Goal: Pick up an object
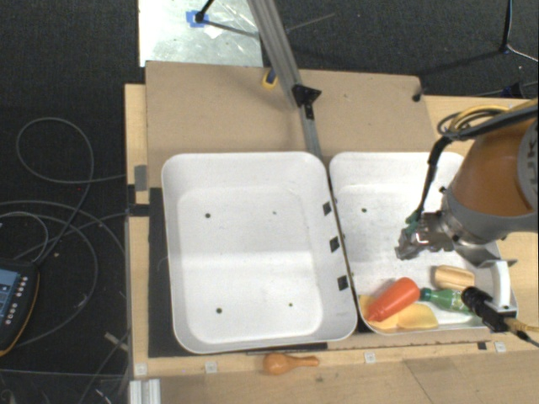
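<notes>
Hand [410,244] low over right bin [370,194], right of frame centre, below the orange-banded wrist. Finger spacing: cannot tell, too small and dark. Nothing visible between them.

Nearest candidate: orange carrot-shaped piece [392,299], just below and slightly left of hand, in the bin's lower corner. Long axis diagonal, lower left to upper right; fat rounded end upper right, toward hand; narrow end pointing lower left at the bin wall. Resting on a yellow piece [414,317].

Right of carrot: green piece [443,298], long axis roughly horizontal. Above that, tan cylinder [453,276], also near horizontal, partly behind the arm.

Judgement: short descent toward lower frame needed, fingers set across the carrot's diagonal.

Left bin [244,175] adjacent. Tan pear-shaped piece [290,362] lying on table [210,99], outside bins, well apart.
</notes>
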You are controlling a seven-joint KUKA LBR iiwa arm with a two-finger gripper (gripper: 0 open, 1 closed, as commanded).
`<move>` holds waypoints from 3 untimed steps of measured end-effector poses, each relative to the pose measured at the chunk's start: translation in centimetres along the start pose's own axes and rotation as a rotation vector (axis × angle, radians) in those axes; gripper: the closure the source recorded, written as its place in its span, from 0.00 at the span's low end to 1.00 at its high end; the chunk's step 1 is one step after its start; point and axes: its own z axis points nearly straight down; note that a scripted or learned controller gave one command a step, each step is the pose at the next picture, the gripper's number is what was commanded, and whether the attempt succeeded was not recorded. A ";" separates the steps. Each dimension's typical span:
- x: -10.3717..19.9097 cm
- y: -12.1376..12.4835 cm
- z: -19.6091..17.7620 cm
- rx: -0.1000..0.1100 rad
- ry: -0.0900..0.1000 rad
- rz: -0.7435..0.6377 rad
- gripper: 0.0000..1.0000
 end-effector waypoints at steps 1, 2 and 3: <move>0.0 0.3 -5.4 -0.002 0.000 -0.002 1.00; 4.6 2.8 -4.5 0.003 0.003 -0.007 1.00; 9.7 5.4 -5.1 0.002 0.004 -0.007 1.00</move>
